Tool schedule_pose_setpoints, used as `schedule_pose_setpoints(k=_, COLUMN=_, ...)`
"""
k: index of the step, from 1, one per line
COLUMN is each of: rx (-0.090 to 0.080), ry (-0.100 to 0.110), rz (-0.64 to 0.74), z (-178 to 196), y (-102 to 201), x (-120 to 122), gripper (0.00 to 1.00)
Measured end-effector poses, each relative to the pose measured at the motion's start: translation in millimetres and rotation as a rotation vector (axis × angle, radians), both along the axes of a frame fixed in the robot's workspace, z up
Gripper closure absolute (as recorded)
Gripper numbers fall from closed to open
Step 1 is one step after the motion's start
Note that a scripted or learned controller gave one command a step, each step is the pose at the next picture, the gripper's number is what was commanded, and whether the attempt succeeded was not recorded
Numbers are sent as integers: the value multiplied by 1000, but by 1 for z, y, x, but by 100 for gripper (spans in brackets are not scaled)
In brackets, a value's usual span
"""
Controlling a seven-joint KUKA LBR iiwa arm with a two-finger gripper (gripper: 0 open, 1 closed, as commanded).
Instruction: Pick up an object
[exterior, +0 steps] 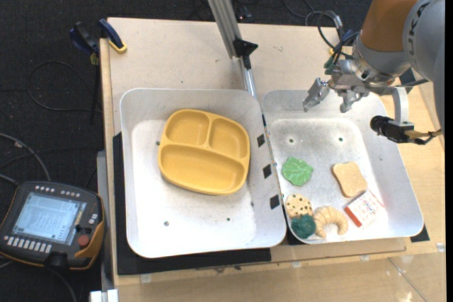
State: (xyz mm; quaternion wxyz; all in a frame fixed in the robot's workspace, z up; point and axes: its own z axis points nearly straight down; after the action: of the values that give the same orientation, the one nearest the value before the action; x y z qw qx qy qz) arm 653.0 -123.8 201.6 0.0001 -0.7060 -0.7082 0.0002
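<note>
At the lower left of the frame, on the dark floor beside the bench, lies a teach pendant [49,224] with a lit screen. To its right, the left bin [134,173] holds a yellow divided plate [204,151], which lies flat near the middle of the bin, a little toward the upper side. A slanted metal pole [221,0] comes down from the top centre and ends just above the place where the two bins meet.

The right bin [396,173] holds all small things in its lower part. A light green leaf-like piece [297,170] lies at the left. Below it sits a cookie with dark chips [298,205], touching a dark green piece [304,225], maybe a toy vegetable; the view is too coarse to be sure. Just beside them is a croissant [331,220], then a slice of toast [350,179] higher up, and a small red and white packet [364,208] near the lower right corner.

The gripper [328,97] hangs over the upper edge of the right bin, well apart from these things. Its two fingers stand spread, with nothing between them.
</note>
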Motion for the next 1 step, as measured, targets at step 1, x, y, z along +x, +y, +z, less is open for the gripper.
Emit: schedule_pose_setpoints(k=1, rx=-1, ry=-1, rz=0, z=0, y=0, x=0, gripper=0)
